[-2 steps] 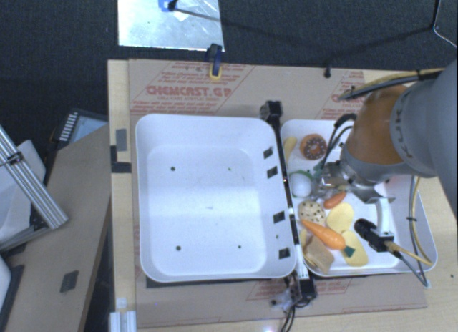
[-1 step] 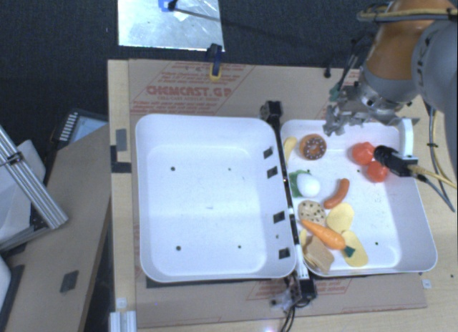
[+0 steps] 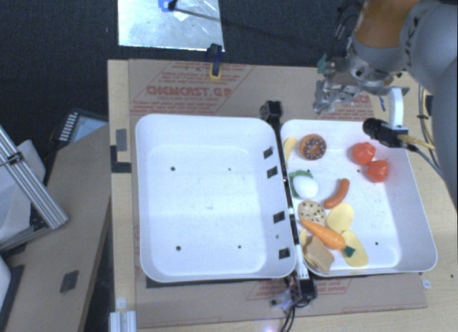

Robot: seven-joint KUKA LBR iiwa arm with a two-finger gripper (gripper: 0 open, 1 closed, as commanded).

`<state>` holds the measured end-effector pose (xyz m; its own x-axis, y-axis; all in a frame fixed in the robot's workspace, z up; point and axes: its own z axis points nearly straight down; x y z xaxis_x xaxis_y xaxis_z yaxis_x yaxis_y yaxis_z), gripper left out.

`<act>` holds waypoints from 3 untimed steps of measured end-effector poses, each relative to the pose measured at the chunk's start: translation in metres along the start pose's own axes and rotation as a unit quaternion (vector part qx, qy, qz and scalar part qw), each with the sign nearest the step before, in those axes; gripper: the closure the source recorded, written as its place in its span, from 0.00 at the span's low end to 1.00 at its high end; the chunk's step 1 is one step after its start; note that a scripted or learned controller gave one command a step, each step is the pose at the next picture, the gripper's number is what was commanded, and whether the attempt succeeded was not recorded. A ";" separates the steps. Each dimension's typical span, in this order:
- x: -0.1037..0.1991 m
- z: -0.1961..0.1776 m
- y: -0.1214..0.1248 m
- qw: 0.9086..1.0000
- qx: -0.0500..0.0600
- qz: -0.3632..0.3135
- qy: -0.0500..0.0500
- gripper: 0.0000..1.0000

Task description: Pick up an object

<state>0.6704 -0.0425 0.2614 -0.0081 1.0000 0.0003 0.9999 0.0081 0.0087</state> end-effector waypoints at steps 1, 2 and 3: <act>0.054 -0.008 -0.001 1.000 0.002 -0.001 0.001 1.00; 0.043 0.044 -0.019 1.000 0.005 0.004 0.000 1.00; 0.077 0.028 0.000 1.000 0.002 0.000 0.000 1.00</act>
